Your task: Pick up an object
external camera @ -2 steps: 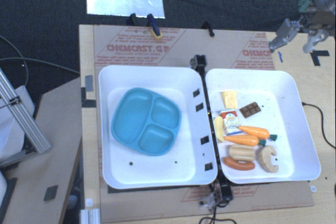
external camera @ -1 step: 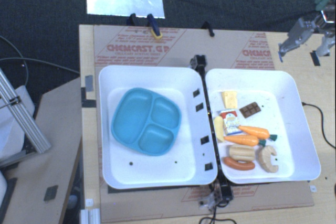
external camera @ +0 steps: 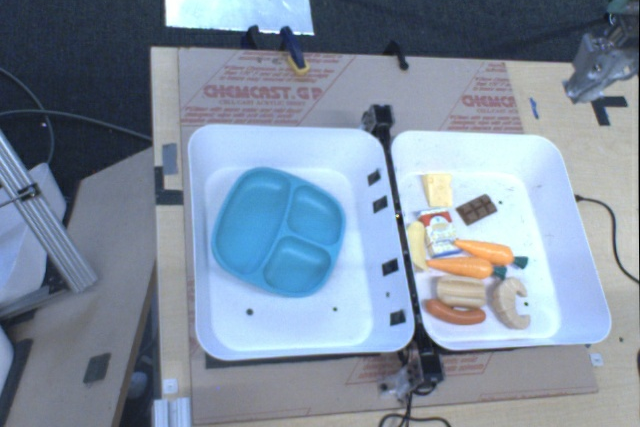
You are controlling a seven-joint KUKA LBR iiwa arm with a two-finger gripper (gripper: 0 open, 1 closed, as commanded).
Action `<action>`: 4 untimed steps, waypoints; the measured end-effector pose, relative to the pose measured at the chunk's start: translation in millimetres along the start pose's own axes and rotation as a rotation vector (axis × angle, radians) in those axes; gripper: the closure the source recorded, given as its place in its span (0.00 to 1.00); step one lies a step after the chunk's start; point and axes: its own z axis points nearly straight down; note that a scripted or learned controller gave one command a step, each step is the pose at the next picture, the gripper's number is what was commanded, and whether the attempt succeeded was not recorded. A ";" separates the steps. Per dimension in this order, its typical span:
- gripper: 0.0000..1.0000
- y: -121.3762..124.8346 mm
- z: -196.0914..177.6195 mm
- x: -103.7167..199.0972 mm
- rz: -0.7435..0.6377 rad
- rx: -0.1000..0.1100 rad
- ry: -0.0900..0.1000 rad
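In the left bin (external camera: pixel 215 315) lies a blue divided plate (external camera: pixel 278 230), flat, with three compartments; it touches nothing else and the bin around it is bare white. In the right bin (external camera: pixel 570 245) the toy foods are gathered toward the middle and the near side: a yellow cheese block (external camera: pixel 437 189) at the far end; a brown chocolate piece (external camera: pixel 476 209) just beside it to the right; a small red and white carton (external camera: pixel 440 234) below them; two carrots (external camera: pixel 475 257) lying across, close together, one above the other; then a beige bread piece (external camera: pixel 461 292), a red sausage (external camera: pixel 455 313) and a curved beige piece (external camera: pixel 512 302) at the near side. The gripper (external camera: pixel 598 75) is at the far right, above the bench corner and outside both bins, well apart from every object; if its fingers are spread or closed, I cannot tell at this size.

The step now, as I judge, is to choose a target and approach it; the chocolate piece or the cheese block seem the good choice, because each has free space on some sides; the carrots and the carton lie too close together, so a finger may land on a neighbour. The arm should come straight down over the chosen piece, fingers across its short side, and descend fully before it grips.
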 end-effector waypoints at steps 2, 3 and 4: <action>1.00 3.8 239.2 94.2 0.009 0.019 0.000; 1.00 75.9 320.4 127.9 0.004 0.010 0.000; 1.00 135.3 332.9 143.2 0.003 0.002 0.002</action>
